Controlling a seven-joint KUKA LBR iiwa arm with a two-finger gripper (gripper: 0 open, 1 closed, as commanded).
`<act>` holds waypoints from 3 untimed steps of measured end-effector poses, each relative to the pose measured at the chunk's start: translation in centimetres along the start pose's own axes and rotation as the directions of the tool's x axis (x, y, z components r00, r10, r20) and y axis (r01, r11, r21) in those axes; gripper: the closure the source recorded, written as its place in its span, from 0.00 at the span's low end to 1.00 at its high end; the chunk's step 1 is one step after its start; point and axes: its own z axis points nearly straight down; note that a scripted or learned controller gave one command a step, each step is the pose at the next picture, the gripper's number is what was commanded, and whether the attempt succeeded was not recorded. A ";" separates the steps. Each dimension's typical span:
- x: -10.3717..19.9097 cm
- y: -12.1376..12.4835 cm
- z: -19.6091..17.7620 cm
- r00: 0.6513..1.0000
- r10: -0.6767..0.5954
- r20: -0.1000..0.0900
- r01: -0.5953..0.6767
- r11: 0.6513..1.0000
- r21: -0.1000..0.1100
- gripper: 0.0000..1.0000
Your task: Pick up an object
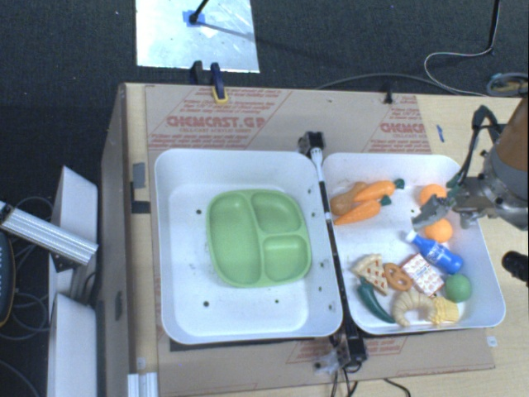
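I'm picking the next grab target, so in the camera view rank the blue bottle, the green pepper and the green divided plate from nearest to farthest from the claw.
1. Blue bottle: right bin, just below the claw.
2. Green pepper: right bin's lower left part, farther down.
3. Green divided plate: left bin, well across the divider.
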 end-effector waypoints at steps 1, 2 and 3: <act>-6.4 7.2 4.4 1.000 0.002 0.002 -0.002 1.000 0.000 0.00; -6.4 5.1 10.9 1.000 0.002 0.000 -0.002 1.000 0.001 0.00; -3.8 15.2 11.0 1.000 -0.001 0.001 0.001 1.000 -0.002 0.00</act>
